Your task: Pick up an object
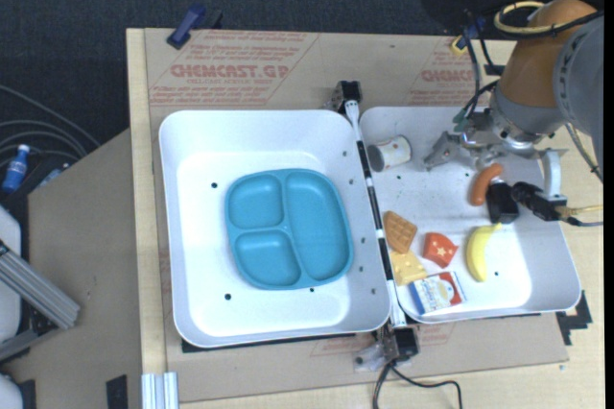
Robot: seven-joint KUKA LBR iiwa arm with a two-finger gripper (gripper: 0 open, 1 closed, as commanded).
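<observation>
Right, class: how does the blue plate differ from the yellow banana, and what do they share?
The blue plate is larger than the banana. The plate is a rounded rectangle with three compartments; the banana is a curved piece. The plate lies alone in the left bin; the banana shares the right bin with other items. Both lie in white bins.

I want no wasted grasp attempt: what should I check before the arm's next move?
1. Gripper above the right bin: ok.
2. Orange piece nearest the gripper, apart from other things: ok.
3. White cup away from the bin wall: not ok, it lies close to it.
4. Banana and red fruit apart: ok.
5. Carton lying flat: cannot tell.
</observation>
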